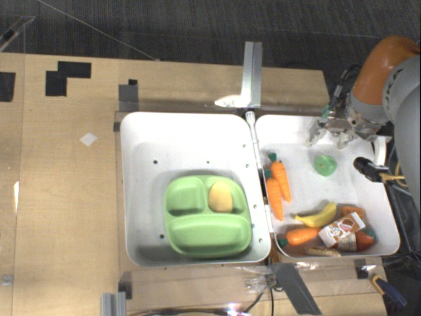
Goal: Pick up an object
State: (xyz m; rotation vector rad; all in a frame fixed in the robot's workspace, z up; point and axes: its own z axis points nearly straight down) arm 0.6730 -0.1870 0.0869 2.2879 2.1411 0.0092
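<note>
This looks like a robotics lab or test cell, not a home or kitchen. A pale wooden bench (59,196) stands on dark grey carpet (197,12), with black squares (68,76) marked on its top. Two shallow white bins (141,150) sit side by side, fixed by metal brackets (252,71) and divided by a rail. Cables (263,301) trail at the near edge. A grey industrial arm (388,78) with an orange band reaches in. The food is plastic play food: toy carrots (279,183), a toy banana (318,214), and a green divided plate (207,216).
</note>
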